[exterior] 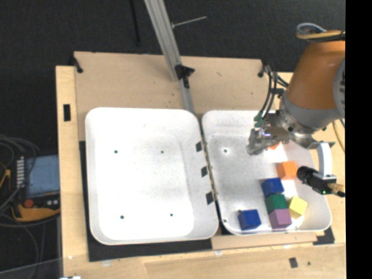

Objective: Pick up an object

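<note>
Hovering gripper (pixel 256 143) near small orange block (pixel 286 170) among coloured blocks.

This is a robotics lab or test cell, not a home or shop. A plain wooden worktop (pixel 145 77) stands on dark flooring and carries two shallow white bins (pixel 145 173) side by side, fixed with small black clips. An industrial arm (pixel 317 80), grey with an orange band, reaches in over the right bin, with loose cables trailing from its wrist. A bare aluminium rail (pixel 163 31) rises at a slant behind the bins, like a camera or sensor mount. At the left, off the worktop, lies a handheld control pendant (pixel 38 182) with a screen and a tangle of cables. Small coloured blocks (pixel 279 199) in the right bin look like test pieces.
</note>
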`<state>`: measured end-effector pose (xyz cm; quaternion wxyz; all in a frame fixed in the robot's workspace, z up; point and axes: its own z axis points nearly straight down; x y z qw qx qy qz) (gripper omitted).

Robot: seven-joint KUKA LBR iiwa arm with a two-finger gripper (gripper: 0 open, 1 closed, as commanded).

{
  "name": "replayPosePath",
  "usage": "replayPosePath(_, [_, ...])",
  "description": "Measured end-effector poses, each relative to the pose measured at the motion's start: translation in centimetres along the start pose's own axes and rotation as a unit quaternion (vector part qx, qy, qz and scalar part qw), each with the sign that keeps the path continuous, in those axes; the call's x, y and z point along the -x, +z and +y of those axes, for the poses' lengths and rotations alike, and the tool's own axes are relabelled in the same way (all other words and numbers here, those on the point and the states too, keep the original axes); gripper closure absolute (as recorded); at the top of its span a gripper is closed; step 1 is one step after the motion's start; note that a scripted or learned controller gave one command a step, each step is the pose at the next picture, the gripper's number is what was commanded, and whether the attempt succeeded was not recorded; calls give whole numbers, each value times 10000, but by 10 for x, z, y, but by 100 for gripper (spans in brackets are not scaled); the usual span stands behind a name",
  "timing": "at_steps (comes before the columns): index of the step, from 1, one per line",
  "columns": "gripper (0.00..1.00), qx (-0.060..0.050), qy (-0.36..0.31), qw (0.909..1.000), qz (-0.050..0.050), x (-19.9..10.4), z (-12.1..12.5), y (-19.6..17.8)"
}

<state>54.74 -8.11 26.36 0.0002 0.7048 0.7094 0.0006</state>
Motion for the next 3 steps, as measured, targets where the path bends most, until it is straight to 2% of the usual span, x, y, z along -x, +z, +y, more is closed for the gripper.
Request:
replayPosePath(1, [100, 1, -7, 10000, 7, -56, -12, -4])
replayPosePath(2, [100, -9, 1, 10000, 0, -109, -24, 12])
replayPosePath(3, [100, -19, 1, 10000, 1, -152, -25, 18])
